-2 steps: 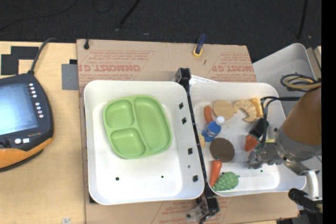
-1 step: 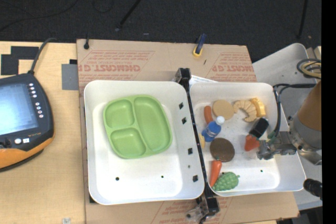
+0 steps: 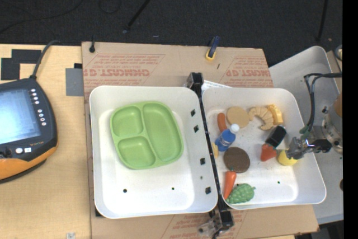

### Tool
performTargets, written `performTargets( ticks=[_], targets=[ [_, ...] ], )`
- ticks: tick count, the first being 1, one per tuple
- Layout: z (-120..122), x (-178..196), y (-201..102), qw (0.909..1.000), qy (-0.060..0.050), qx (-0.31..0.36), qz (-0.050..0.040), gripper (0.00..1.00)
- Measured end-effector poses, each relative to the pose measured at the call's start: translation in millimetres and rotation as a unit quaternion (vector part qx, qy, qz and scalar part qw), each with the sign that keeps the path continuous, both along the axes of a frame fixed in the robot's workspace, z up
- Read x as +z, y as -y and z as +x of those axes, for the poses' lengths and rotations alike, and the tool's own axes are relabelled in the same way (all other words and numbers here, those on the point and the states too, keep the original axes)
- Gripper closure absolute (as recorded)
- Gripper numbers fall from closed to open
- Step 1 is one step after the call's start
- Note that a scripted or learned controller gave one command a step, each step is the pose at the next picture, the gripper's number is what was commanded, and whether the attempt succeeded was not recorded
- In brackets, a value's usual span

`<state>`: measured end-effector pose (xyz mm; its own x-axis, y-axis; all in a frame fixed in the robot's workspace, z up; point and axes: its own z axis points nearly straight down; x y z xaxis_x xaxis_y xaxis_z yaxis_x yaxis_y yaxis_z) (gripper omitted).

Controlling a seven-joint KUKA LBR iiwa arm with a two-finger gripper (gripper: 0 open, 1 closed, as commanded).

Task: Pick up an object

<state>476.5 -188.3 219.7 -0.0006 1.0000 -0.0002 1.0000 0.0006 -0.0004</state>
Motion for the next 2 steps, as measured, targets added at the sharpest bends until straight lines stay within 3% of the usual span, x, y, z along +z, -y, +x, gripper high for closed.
performTargets(
  ticks=[1,2],
  targets=[
    [0.1,5.6,1.3,1.0,-0.002,0.0,0.0011,1.0],
    [7.3,2.3,-40.3,1.0,-0.003,0.002,0.0019,1.0]
  ],
)
